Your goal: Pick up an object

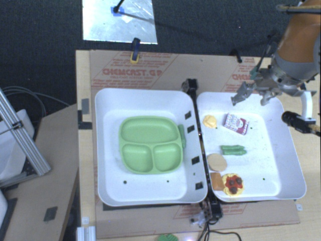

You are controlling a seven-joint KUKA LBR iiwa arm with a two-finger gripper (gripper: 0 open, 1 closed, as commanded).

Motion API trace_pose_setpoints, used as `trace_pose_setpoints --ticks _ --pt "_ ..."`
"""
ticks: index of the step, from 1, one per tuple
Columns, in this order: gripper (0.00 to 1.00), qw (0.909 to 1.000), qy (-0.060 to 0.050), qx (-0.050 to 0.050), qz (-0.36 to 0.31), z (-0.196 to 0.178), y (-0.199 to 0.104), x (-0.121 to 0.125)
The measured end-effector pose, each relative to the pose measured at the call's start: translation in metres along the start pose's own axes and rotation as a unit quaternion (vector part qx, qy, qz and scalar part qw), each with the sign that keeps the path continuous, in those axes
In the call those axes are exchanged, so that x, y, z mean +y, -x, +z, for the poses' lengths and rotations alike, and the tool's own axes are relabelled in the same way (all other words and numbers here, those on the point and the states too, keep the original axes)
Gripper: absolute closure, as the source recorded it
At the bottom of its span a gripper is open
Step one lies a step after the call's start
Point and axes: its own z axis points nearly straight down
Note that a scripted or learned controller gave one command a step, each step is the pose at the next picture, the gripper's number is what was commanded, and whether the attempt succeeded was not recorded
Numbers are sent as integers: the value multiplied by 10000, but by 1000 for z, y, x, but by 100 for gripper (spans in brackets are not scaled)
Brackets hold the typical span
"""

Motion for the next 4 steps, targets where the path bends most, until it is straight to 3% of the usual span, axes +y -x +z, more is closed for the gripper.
trace_pose_setpoints --ticks 1,2,3,4 --pt "0 10000 -26 12 -18 59 -63 -49" --pt "0 10000 -43 19 -27 70 -119 -138" --pt "0 10000 4 -1 17 69 -63 -112" --pt "0 10000 -12 13 -28 69 -145 -134"
